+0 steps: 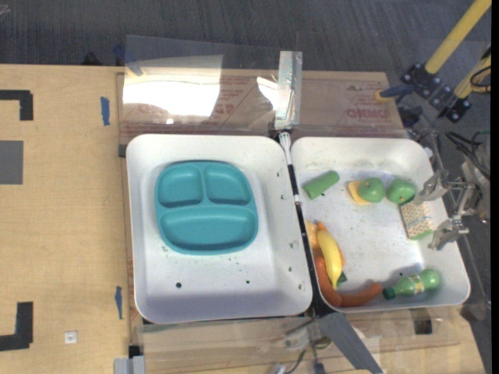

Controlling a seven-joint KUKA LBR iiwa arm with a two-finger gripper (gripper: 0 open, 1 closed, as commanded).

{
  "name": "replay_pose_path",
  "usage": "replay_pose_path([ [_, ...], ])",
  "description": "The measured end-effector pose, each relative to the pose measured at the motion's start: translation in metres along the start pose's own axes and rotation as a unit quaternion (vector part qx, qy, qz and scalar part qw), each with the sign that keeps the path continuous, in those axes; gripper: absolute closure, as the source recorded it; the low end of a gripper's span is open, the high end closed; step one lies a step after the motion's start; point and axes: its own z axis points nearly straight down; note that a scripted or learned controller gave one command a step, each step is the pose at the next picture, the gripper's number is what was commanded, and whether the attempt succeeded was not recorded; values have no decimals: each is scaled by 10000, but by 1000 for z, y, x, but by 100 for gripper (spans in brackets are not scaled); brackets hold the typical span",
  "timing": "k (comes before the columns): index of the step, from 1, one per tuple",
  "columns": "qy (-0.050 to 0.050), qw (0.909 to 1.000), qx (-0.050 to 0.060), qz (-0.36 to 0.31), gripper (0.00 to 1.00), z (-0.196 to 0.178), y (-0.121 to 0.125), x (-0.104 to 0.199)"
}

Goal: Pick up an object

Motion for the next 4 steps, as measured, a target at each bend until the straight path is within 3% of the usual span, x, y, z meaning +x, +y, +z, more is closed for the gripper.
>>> replay_pose_path([
  [1,-48,10000,20,-59,0,107,0,-46],
  [2,-28,9838,1,-1793,0,110,16,-98],
  [3,-13,9801,4,-1983,0,109,1,-60],
  [4,-73,9632,37,-2688,0,-92,1,-111],
])
